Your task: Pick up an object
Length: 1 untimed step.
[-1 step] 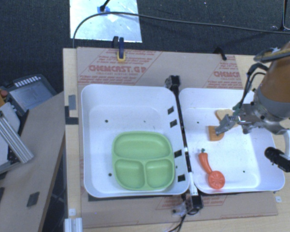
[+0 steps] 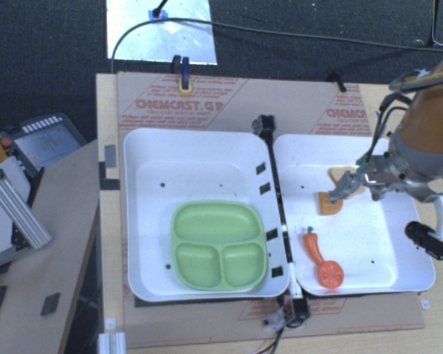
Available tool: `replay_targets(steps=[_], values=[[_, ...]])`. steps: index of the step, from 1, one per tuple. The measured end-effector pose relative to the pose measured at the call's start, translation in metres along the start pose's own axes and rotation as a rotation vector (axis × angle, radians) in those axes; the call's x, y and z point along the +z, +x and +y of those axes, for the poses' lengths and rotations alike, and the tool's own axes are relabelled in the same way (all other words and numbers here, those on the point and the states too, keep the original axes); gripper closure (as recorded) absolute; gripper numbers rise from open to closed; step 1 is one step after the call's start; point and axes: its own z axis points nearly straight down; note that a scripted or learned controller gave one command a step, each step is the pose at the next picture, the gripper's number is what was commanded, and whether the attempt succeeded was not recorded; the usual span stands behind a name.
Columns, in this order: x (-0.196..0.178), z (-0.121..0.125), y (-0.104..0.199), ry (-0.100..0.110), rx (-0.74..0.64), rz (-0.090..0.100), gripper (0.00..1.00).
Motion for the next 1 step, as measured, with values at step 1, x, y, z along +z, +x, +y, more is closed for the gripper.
replay_targets(steps=[1], values=[[0.0509, -0.0002, -0.0104, 0.003, 0.003, 0.0, 0.0]])
